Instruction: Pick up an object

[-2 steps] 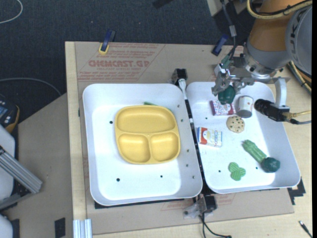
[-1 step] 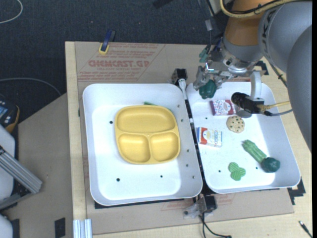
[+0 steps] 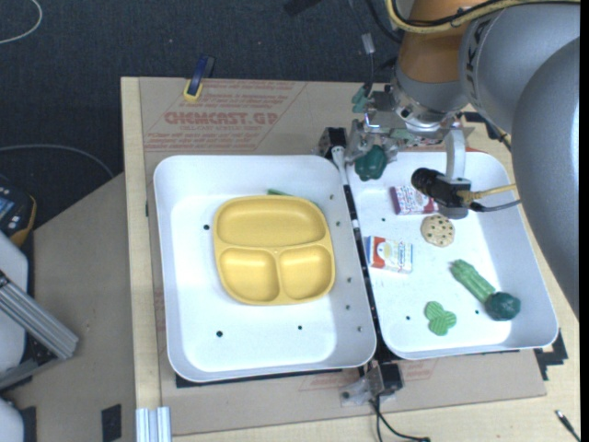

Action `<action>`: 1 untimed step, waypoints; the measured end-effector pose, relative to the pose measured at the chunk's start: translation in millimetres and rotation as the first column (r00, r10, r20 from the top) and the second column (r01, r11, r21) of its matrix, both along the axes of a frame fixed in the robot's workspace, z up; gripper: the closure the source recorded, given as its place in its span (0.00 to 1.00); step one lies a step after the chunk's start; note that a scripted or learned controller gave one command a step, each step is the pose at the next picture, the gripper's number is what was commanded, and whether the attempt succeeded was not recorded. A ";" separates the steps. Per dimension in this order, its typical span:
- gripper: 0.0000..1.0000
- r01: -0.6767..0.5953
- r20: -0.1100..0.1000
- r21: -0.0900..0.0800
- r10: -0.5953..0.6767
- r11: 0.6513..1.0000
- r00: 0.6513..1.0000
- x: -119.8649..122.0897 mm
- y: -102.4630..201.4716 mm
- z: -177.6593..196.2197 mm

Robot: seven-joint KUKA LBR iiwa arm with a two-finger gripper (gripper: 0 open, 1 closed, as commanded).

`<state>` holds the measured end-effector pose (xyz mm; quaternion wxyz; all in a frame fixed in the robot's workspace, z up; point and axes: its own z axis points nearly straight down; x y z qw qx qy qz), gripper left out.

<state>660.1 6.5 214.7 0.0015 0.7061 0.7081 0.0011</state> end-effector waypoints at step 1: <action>1.00 0.002 -0.003 -0.001 -0.002 1.000 1.000 -2.1 -0.7 0.5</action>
